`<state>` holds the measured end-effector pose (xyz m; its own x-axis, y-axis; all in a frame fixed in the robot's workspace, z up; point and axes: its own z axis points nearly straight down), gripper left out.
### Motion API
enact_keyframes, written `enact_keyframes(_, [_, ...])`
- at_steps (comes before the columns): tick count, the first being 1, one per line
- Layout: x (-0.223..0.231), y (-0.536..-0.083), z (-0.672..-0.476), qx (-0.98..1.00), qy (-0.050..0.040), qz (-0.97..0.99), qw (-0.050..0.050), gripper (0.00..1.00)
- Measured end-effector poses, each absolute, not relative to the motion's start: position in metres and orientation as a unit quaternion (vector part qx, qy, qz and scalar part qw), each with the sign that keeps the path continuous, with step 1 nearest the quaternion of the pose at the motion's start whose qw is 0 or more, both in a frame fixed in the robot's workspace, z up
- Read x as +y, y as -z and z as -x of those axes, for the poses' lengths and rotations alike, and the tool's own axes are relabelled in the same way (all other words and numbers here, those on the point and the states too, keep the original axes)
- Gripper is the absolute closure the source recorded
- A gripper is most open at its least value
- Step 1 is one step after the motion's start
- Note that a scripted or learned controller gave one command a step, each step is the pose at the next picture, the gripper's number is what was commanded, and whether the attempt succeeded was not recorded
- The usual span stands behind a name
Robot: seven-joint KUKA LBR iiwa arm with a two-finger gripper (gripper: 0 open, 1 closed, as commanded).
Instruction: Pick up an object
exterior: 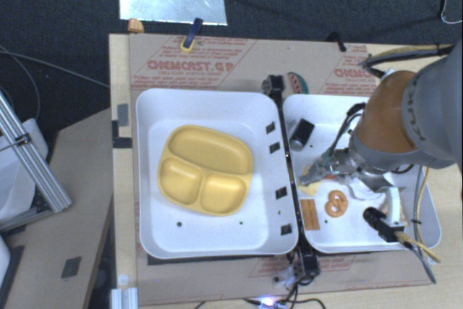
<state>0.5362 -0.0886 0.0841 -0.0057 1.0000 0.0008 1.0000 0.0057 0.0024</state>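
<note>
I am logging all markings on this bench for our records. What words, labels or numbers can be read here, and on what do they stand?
"CHEMCAST GP": red print on the brown board behind the left bin.
Red print on the board behind the right bin: partly hidden, too blurred to read.
Red print along the board's front edge: too small to read.

Bulky grey arm (434, 108), orange band (385, 112) above wrist, black cables alongside.

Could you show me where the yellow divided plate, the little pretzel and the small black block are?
Yellow plastic divided plate (205, 168): camera view, on its centre ridge.
Small brown pretzel (336, 203): camera view, on its middle.
Small black block (301, 132): camera view, on its top face.
</note>
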Motion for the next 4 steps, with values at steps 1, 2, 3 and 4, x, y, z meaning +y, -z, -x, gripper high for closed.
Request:
enact_keyframes(1, [-0.1742, -0.1507, -0.5026, 0.706, -0.0003, -0.708, 0.002, 0.0])
enact_keyframes(2, [-0.1701, -0.148, -0.504, 0.707, -0.0007, -0.707, 0.001, 0.0])
enact_keyframes(3, [-0.1701, -0.148, -0.504, 0.707, -0.0007, -0.707, 0.001, 0.0])
enact_keyframes(4, [-0.1701, -0.148, -0.504, 0.707, -0.0007, -0.707, 0.001, 0.0])
